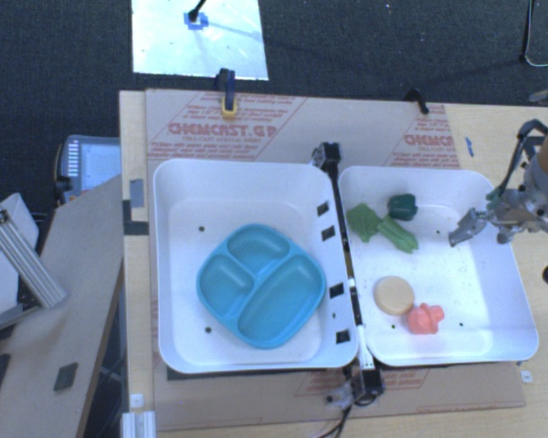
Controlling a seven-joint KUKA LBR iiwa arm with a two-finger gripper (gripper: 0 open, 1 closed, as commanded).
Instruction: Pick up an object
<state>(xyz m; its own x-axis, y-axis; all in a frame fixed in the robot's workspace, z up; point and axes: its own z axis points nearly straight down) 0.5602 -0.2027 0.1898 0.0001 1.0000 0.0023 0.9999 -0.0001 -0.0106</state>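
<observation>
The claw hangs over the right bin near that bin's 3 o'clock wall, reaching in from the right; nothing sits between its fingers, and how far apart they stand cannot be told from this angle. Below and toward 7 o'clock from the claw lies a bare stretch of white floor, giving open room across the middle of the bin. Toward 9 o'clock, well apart from the claw, a light green toy lies slantwise, with a dark green pepper just beside its upper end, both near the bin's 12 o'clock wall. Toward 7 o'clock a round tan disc lies flat, and just beside it at its 4 o'clock a pink toy sits close to the bin's front wall. A black clipped seam divides this bin from the left bin, where a blue sectioned plate rests in the middle. Both bins sit on a cardboard sheet on the desk.
</observation>
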